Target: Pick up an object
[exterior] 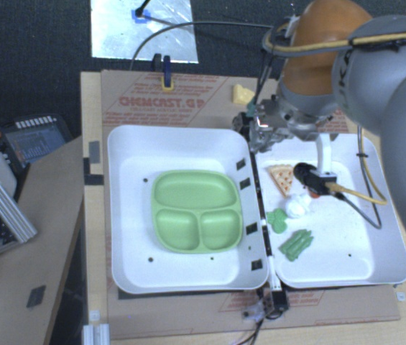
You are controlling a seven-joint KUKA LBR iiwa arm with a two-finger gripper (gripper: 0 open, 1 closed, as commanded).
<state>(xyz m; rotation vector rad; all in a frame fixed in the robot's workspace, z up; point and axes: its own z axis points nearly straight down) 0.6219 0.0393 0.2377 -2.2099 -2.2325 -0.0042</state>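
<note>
In the right bin (361, 264) lie a tan pizza-slice toy (281, 177), a small white lump (297, 206), a small green round piece (277, 222) and a green pod-shaped toy (296, 244). My gripper (258, 131) hangs over the far left corner of that bin, close to the divider between the two bins. It is behind the pizza slice and apart from it. I see nothing held in it.
The left bin (127, 157) holds a green divided plate (194, 210). A yellow wedge (243, 94) lies on the cardboard behind the bins, beside a blue-and-yellow clamp (165, 72). The arm's grey body covers the right bin's far right side.
</note>
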